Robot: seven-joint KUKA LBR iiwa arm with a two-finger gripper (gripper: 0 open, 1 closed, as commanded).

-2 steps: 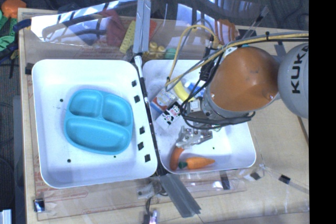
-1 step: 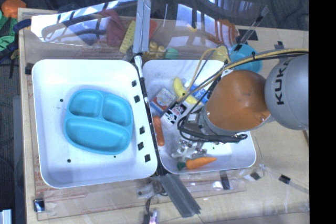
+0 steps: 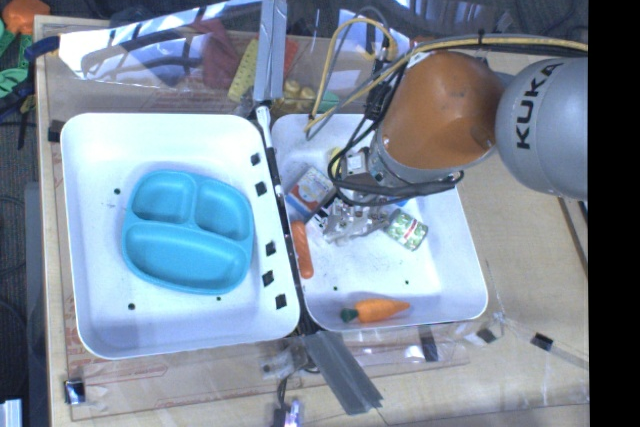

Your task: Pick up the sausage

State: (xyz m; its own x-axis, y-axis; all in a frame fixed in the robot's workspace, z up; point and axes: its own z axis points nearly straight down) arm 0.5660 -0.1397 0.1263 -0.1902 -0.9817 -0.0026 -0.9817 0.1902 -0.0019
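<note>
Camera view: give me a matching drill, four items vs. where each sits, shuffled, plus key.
Items:
1. blue tray
2. sausage
3. carrot
4. green can

Places:
A. right bin, near its front edge
B. right bin, along its left wall
C. left bin, at its middle
D. right bin, beside the gripper, on its right in the view

Pairs: 1-C, 2-B, 3-A, 4-D
</note>
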